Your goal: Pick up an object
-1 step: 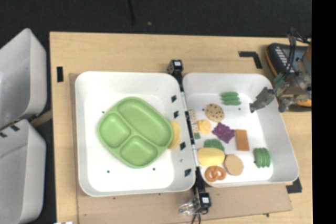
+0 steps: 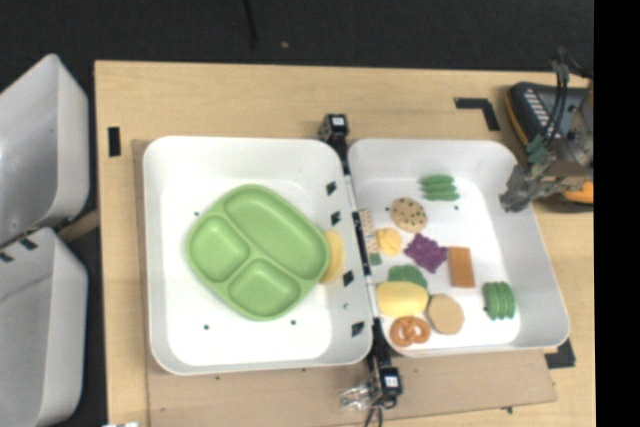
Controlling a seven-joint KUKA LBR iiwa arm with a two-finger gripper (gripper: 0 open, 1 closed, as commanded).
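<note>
Purple toy piece (image 2: 427, 253) lying mid-way in the right bin (image 2: 530, 245), ringed by a speckled cookie (image 2: 407, 212), an orange block (image 2: 461, 266), a yellow lump (image 2: 401, 297), a pretzel (image 2: 408, 331) and two ribbed green pieces (image 2: 438, 186). Green divided plate (image 2: 258, 251) resting in the left bin (image 2: 170, 315), a yellow slice (image 2: 334, 257) just beside it. Hand (image 2: 520, 190) poised at the right bin's far right rim, well apart from the toys on the tabletop (image 2: 230, 95); opening impossible to tell.

My arm enters from the right edge, wrist angled down and leftward. My gripper (image 2: 516, 195) hangs low at the far right; the picture is too dim there to resolve its tip clearly.
</note>
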